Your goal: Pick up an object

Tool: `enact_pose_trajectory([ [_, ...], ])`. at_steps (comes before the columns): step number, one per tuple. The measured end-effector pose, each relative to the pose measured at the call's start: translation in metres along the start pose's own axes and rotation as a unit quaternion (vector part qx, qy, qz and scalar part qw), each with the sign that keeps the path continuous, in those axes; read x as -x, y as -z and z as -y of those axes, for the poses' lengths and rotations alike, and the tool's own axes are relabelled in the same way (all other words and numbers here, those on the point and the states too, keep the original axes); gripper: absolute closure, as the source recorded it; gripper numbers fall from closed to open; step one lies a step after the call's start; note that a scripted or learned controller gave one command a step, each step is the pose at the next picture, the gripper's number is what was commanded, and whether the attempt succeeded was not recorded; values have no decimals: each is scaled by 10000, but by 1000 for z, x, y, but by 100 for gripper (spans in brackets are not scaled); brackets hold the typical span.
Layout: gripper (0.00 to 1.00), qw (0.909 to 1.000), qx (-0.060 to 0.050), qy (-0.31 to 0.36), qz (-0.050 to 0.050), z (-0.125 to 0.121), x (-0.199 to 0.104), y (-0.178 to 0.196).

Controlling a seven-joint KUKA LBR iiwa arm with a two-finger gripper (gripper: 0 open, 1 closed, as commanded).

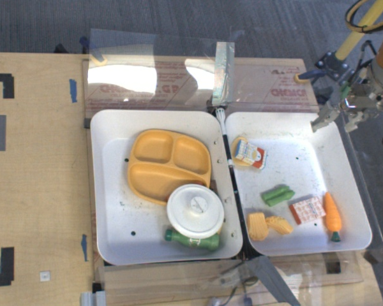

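The pincer (335, 116) is seen at the right bin's (364, 234) upper right corner; whether it is spread cannot be told. Candidate objects lie below it: carrot (332, 214), red packet (307, 210), green piece (277, 195), yellow pieces (268, 225), small carton (249, 153). A miss is likely, since carrot and packet crowd the bin wall.

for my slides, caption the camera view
Tool above right bin's far corner; carrot, tray and bowl untouched.
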State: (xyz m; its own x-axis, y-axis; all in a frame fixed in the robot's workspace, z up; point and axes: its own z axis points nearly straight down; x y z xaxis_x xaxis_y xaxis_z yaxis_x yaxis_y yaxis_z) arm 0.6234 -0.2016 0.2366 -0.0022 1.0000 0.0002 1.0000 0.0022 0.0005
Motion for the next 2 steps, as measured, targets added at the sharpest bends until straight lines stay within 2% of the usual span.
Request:
enact_pose_trajectory([
  [1,0,9996,57,267,26,8,21,190],
  [2,0,9669,11,-2552,8,-44,21,250],
])
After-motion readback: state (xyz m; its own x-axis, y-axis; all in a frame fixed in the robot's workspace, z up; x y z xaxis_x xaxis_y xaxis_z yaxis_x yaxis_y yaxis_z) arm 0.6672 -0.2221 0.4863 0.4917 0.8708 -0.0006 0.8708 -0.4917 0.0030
